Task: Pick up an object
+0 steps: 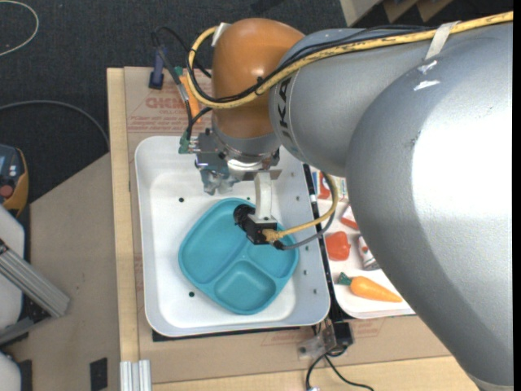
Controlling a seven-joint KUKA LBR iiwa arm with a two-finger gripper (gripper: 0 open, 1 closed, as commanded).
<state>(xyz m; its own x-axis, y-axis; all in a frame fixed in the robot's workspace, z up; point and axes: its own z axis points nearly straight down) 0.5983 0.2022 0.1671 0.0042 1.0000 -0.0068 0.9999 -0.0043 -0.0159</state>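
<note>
While the arm (391, 137) reaches across both bins from the right, the gripper (213, 177) hangs over the back part of the left bin (155, 243), just beside the far rim of a blue divided plate (216, 263). Whether the gripper is open or closed I cannot tell, and nothing shows in its hold. The plate lies flat on the bin floor, filling much of the near half. A carrot (373, 288) lies in the right bin (352, 306), mostly hidden under the arm. Both bins sit on a brown tabletop (122, 218)
</note>
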